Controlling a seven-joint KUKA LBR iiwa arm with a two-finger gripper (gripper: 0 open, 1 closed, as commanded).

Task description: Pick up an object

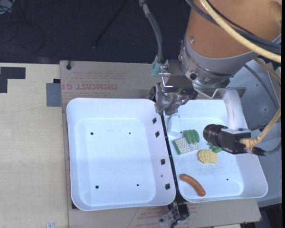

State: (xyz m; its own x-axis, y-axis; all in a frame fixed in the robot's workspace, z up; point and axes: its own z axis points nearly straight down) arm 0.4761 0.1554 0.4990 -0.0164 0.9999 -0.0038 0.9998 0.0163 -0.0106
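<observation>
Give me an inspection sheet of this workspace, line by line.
Surface: left bin and right bin, both white, side by side on printed cardboard.
Job's things: all in the right bin: green toy beside a green-and-white checked block, yellow corn-like piece, orange sausage-shaped piece.
Clutter: nothing seen.
Grippers: gripper over the right bin's far left corner, apart from the four pieces.
Cables: grey hose runs down to the wrist.
Surroundings: pale bench with dark patches; dark floor beyond.
</observation>
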